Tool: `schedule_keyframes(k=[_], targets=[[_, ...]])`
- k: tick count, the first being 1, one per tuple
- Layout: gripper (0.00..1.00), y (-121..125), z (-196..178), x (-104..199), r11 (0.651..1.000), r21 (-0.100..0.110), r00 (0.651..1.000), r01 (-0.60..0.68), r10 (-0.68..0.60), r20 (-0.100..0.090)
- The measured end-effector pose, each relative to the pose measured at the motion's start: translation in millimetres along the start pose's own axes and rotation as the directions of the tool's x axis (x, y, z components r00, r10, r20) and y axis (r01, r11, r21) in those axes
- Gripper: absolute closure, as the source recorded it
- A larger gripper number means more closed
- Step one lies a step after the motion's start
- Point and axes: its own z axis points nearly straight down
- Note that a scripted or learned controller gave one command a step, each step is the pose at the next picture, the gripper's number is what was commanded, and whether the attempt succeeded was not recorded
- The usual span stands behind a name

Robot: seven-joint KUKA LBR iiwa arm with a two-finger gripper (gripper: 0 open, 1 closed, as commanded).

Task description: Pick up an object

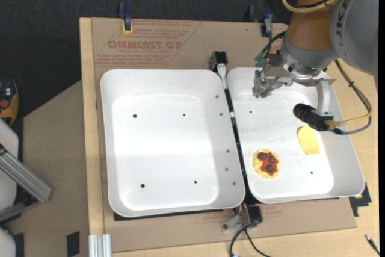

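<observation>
The gripper [263, 88] hangs over the far left part of the right bin [301, 192], close to the wall that this bin shares with the left bin [162, 147]. The grey arm [355, 15] with its orange band [316, 6] reaches in from the far right. From this slanted view I cannot tell whether the gripper is released or clenched, and nothing shows in its grip.

Two things lie on the floor of the right bin. A small round toy pizza [266, 164] with dark red toppings lies in the near half, almost straight nearward of the gripper and well apart from it. A pale yellow wedge [308, 141] lies to the right of the pizza and a little farther back, near it but not touching. It sits nearward and to the right of the gripper, also apart from it.

Both bins rest on a brown board [150, 42] with red lettering along its far edge.
</observation>
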Motion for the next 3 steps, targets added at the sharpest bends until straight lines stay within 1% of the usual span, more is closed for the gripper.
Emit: schedule_keyframes(k=[1,2,3], targets=[[1.00,3.6,-97.4,55.4,1.000,-0.009,1.000,0.008,-0.008,-0.002],[1.00,-33.8,-195.2,111.1,1.000,-0.009,1.000,0.009,-0.009,-0.003],[1.00,29.1,-89.9,194.4,1.000,0.009,1.000,0.009,-0.009,-0.001]])
